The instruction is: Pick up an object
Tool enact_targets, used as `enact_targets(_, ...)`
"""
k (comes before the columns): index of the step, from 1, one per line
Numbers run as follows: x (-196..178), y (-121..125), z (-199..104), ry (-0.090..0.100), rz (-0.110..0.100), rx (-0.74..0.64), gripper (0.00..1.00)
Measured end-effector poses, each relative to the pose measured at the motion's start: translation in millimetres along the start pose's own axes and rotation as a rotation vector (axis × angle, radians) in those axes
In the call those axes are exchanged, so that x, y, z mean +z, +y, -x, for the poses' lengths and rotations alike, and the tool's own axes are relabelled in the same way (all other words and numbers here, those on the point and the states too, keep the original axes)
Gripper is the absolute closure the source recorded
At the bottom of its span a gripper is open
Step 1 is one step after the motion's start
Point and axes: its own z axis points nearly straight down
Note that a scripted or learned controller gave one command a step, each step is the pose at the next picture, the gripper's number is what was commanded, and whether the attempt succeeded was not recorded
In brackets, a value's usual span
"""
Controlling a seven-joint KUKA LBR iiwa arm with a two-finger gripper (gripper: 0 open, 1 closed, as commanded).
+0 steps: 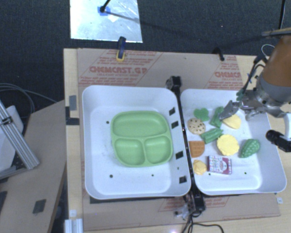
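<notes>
**Gripper low over the toy food, nothing held**

Cardboard-topped bench [136, 67] carried two white bins against dark carpet. Nearest in the right bin [269, 178] lay a small red-and-white carton [219, 165], then a yellow round piece [227, 144], a green bumpy piece [250, 148] and a cookie [196, 126]. The left bin [94, 130] held a green divided tray [139, 138]. Farther back, the gripper [229, 112] reached in from the right, angled down, its fingers looking slightly apart and pinching nothing, just beside a pale yellow piece [233, 123] and a green piece [217, 116]. Judged: the approach step; next, descend and close squarely on one piece.
</notes>
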Motion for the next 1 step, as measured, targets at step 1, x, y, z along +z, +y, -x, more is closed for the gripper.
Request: enact_targets(1, -169.1, 7.9, 18.6, -0.007, 0.02, -0.002, 0.0)
